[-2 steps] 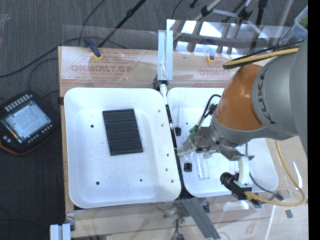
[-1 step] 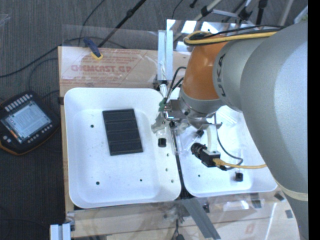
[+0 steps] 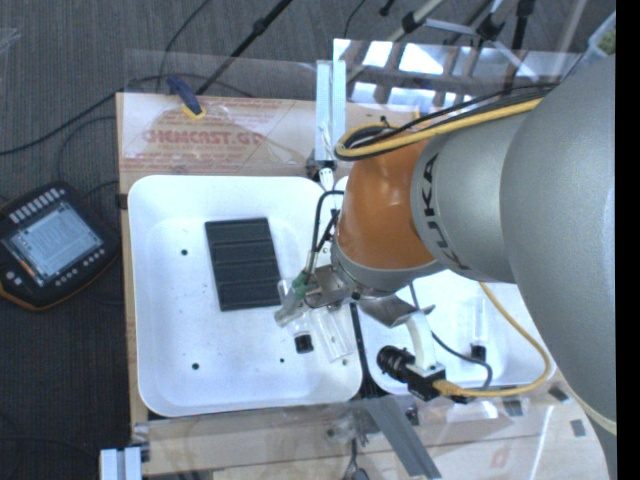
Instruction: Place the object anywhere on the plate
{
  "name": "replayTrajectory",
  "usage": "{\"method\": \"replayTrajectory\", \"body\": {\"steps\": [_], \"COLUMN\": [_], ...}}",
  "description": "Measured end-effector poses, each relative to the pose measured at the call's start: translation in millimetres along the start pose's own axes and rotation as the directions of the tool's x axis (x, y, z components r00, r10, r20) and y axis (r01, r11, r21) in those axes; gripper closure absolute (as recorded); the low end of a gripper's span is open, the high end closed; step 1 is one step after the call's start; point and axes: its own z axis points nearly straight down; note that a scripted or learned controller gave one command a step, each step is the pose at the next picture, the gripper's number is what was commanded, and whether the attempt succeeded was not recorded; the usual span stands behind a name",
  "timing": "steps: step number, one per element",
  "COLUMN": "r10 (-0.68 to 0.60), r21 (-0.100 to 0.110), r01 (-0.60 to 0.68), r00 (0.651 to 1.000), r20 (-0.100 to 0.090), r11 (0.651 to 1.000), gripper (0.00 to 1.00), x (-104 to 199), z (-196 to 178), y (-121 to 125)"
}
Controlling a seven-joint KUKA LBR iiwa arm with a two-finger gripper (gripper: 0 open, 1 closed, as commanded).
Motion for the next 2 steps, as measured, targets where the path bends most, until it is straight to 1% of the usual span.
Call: {"method": "replayTrajectory", "body": {"steps": [1,2], "r10": [0.008,-0.429], "r21": [-0.002,-0.002], "r01": [-0.008,0.429], "r00": [1.000,0.903], "r20": [0.001,0.003], "r11": [1.000,0.903], "gripper": [1.00,1.00], "x": [76.1,74.6], "z": [-12.9,39.9], "y": [34.5,105.9]}}
